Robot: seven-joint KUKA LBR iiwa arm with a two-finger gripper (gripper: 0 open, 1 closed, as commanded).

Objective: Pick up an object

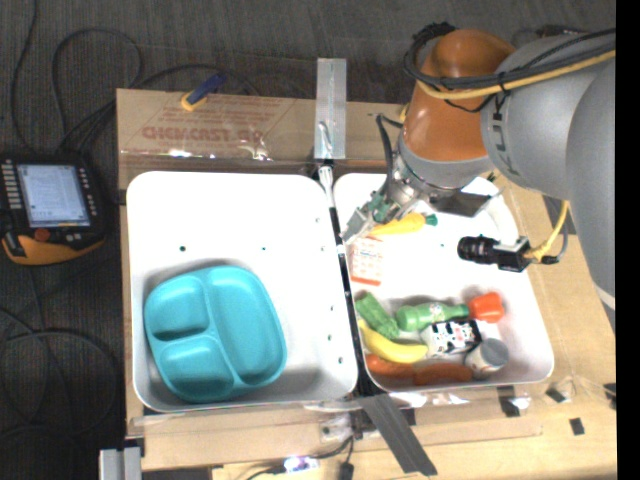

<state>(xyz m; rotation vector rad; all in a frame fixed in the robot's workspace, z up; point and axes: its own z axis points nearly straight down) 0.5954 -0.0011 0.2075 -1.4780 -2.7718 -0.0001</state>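
My gripper (373,211) hangs low over the far left corner of the right bin (520,298), under the orange wrist band. A yellow toy with a green tip (403,226) lies right beside it, touching or nearly touching it. A white and orange card (367,260) lies just in front of the gripper. Along the bin's near side a pile holds a green vegetable (373,311), a yellow banana (392,347), a green bottle (425,316), an orange piece (487,306), a black and white can (450,337) and a red stick (420,373).
The left bin (230,208) holds a teal divided plate (212,329) at its near side. A black cylinder with a cable (490,251) juts over the right bin's far right. A tablet (48,200) lies left of the bench, and cardboard (220,128) lies behind the bins.
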